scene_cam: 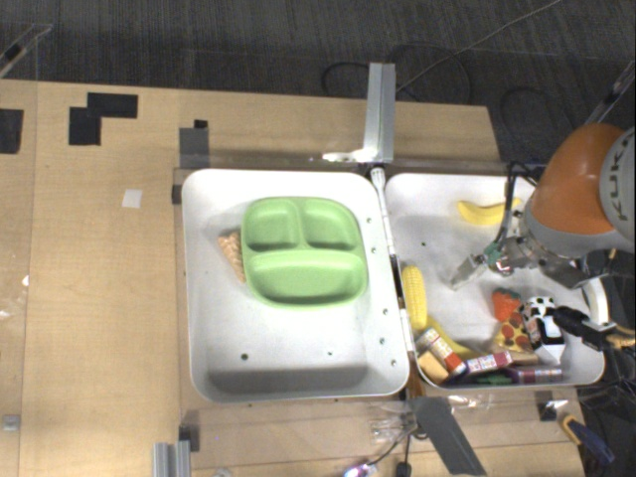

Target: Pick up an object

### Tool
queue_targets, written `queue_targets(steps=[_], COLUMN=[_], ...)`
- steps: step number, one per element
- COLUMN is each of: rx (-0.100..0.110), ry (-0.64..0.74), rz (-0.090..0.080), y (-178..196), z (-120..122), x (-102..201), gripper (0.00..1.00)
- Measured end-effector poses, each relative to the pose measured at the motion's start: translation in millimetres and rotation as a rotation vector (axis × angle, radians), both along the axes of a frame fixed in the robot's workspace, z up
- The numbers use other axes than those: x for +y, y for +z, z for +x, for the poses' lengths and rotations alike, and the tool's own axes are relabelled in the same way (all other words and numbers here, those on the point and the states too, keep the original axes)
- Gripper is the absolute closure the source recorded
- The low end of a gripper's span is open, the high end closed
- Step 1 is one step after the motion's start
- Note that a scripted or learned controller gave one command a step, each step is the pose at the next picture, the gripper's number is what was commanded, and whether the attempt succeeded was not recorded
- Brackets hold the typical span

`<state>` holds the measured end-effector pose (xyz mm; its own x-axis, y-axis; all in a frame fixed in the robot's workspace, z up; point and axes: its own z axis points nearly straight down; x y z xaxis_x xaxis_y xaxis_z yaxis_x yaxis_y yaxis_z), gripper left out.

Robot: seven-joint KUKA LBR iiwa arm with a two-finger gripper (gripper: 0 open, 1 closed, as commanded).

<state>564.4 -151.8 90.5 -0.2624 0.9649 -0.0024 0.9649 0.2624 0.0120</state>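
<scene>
Camera view: the gripper (475,266) hangs over the right bin (437,192), its fingers apart and holding nothing. The corn cob (414,297) lies just toward the bin's left wall, long axis running along that wall.

A wooden worktop (99,296) carries two white bins side by side. The left bin (288,361) holds a green divided tray (301,249), with a tan piece (232,254) showing at its left edge. Black patches (99,115) mark the worktop's far left. A metal post (380,112) stands behind the bins. Dark carpet (248,18) lies beyond, crossed by a cable (497,28).
</scene>
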Motion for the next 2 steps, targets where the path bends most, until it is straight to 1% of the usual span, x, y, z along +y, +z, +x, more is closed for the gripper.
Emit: queue_targets(steps=[1, 2], rx=[0.01, 0.009], ry=[-0.188, -0.258], rz=[0.001, 0.001], y=[22.3, 38.7], z=[52.1, 76.4], x=[25.3, -42.7], gripper=[0.0, 0.0])
